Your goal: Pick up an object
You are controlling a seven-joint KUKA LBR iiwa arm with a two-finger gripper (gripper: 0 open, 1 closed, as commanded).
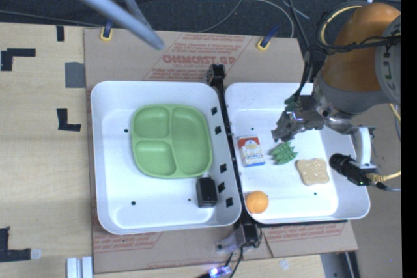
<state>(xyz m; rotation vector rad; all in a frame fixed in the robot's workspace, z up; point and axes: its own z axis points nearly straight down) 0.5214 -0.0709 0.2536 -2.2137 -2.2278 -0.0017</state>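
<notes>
Green toy (284,153): lying in right bin (348,208), just below and a touch left of the gripper (287,129); likely the pick target, being nearest the tips. Long axis seeming to run left-right w/ a slight tilt; too small to be sure.
Left bin (107,205): holding 1 green divided plate (172,141) and 1 small black block (207,192) near its lower right corner.
Right bin contents, L to R: 1 red-and-white box (250,151), 1 orange ball (257,202), 1 green toy, 1 beige cracker-like piece (313,170). 4 items total.
Gripper: hanging over upper middle of right bin, pointing down-left; nothing showing between the fingers. Spread or clenched, can't tell from this angle.
Arm (355,68): reaching in from the right, only 1 arm, so no choice of side.
Key relation: toy sitting almost under the tips, box just left of it, cracker just right; a short drop down-left looking like all that's needed.
Risk: neighbours close, could be nudging the box.
</notes>
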